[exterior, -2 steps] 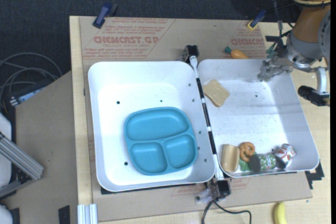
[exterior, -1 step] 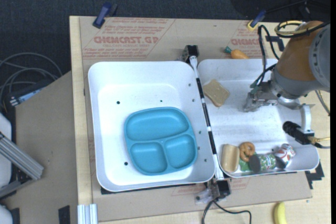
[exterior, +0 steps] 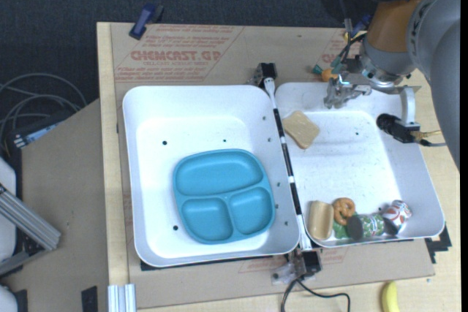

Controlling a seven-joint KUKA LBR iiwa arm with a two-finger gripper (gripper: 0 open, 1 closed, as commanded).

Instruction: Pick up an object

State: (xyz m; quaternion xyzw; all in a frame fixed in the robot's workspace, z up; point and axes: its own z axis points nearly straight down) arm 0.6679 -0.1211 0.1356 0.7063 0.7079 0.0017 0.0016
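Right bin (exterior: 409, 179), tan sponge (exterior: 300, 129) left of jaws (exterior: 341, 95) (apart)

We cannot make out the end effector (exterior: 342, 93) fingers at this size. The yellow object (exterior: 390, 297) is cut off by the lower edge, and the small things (exterior: 363, 220) in the right bin's (exterior: 409, 164) corner overlap.

1. Brown board (exterior: 183, 51) with red lettering lies under both bins.
2. Blue clip (exterior: 145, 20) sits at its far-left corner.
3. Grey cables (exterior: 33, 109) coil on the dark floor, left.
4. Yellow piece (exterior: 390, 297) rests near the bottom edge.
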